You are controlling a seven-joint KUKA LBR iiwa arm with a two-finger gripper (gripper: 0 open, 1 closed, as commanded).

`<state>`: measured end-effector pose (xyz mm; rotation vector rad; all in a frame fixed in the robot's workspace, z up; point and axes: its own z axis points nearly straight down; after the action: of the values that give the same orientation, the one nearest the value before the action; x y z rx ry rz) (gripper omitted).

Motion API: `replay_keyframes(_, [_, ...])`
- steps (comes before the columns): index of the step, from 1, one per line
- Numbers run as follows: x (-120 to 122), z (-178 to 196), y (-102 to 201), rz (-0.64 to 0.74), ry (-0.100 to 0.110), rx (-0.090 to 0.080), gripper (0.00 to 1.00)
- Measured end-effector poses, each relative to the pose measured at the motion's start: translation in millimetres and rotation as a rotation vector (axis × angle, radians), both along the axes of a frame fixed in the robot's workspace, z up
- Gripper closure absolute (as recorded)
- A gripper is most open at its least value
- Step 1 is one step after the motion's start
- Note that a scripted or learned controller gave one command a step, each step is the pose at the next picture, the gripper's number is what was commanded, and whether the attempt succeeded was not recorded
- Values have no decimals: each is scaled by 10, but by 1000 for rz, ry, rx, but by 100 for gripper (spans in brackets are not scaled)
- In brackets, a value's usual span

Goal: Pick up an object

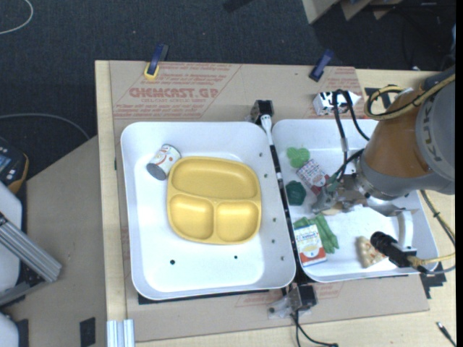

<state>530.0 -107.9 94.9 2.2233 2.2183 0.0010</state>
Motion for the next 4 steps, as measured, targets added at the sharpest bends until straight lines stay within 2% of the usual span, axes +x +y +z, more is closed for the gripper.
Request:
replay_keyframes(3, [70,1330,60,4,-6,-2,100])
replay_keyframes(4, [396,1326,462,8,-4,0,100])
